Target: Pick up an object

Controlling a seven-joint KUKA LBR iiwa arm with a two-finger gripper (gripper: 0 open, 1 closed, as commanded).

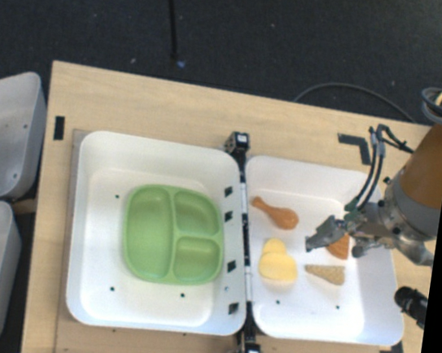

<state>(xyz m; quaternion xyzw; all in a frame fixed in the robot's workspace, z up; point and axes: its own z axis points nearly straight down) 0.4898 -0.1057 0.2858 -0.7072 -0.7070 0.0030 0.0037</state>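
While the left bin (72,289) carries nothing but a green divided plate (173,234), lying flat and well apart from the arm, the pickable things all sit in the right bin (347,326). Moving rightward, a brown drumstick-shaped toy (275,213) lies near the divider; just below it rests a pale yellow lumpy piece (278,263), looking like moulded play food. Further right lies a tan wedge (326,273), flat on the bin floor. Above that wedge, an orange piece (340,247) sits directly under the gripper (342,237), whose dark fingers appear spread apart, one to each side of it; nothing is visibly clamped between them, though blur makes this uncertain.

Judging by looks, these are light, stiff plastic toys with smooth skins, so they would likely slip rather than crush. The orange piece seems small and rounded; pinching across its widest middle should hold best, since a bite near an edge could squirt it sideways. The drumstick's narrow shaft would offer an easier purchase.
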